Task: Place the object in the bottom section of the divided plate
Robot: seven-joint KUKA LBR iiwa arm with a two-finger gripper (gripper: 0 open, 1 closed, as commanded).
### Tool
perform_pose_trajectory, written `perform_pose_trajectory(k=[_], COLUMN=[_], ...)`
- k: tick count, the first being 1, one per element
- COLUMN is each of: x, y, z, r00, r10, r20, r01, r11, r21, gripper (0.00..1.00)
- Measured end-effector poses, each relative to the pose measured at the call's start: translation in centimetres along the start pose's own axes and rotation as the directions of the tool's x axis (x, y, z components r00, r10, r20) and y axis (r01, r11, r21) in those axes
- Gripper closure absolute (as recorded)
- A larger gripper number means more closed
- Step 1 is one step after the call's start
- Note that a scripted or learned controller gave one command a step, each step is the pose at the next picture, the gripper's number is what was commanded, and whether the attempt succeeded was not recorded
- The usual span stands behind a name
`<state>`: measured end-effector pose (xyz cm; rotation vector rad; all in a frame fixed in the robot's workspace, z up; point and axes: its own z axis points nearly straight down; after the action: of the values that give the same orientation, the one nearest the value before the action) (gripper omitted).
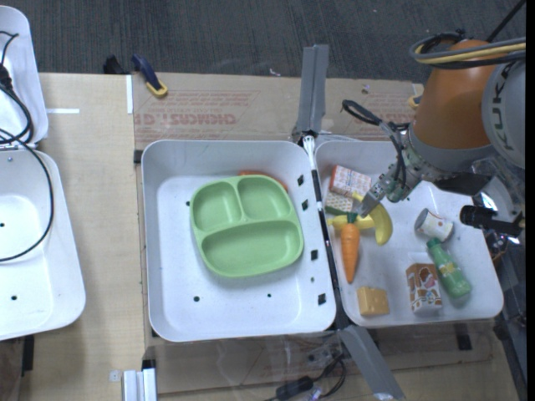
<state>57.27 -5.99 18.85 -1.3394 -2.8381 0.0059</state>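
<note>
A green divided plate lies in the left bin, with two small sections at the top and one large section at the bottom. In the right bin a toy carrot lies pointing down, next to a yellow banana. My gripper reaches down from the right, its tips just above the carrot's green top and the banana's left end. Nothing shows between its fingers.
The right bin also holds a red-and-white snack box, a small white cup, a green bottle, a printed carton and a tan block. A grey divider post stands between the bins.
</note>
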Motion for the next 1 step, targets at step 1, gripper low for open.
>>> perform_pose_trajectory(k=[1], x=[7.95], y=[3.53], z=[-2.06], r00=[0.959], r10=[0.282], r20=[-0.001], r01=[-0.282], r11=[0.959], r21=[0.002], gripper=[1.0])
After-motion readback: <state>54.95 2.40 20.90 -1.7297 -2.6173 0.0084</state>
